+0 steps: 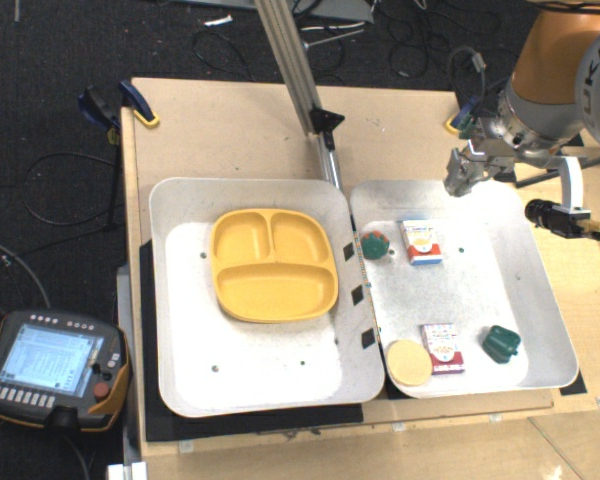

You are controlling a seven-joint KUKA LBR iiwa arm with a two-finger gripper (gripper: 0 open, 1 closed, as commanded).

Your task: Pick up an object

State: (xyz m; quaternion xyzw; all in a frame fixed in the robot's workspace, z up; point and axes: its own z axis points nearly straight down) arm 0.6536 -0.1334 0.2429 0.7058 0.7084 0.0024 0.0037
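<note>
We see the gripper (464,180) hovering over the far edge of the right bin (540,298), and we cannot tell how its jaws stand. Inside that bin, a small box (421,241) lies near the far side with a green and red toy (375,245) just beside it toward the left bin (180,268), which holds a yellow divided plate (274,265). Along the right bin's near edge we find a pale round disc (410,363) touching a second small box (442,348), and a dark green piece (500,343) close by.
</note>
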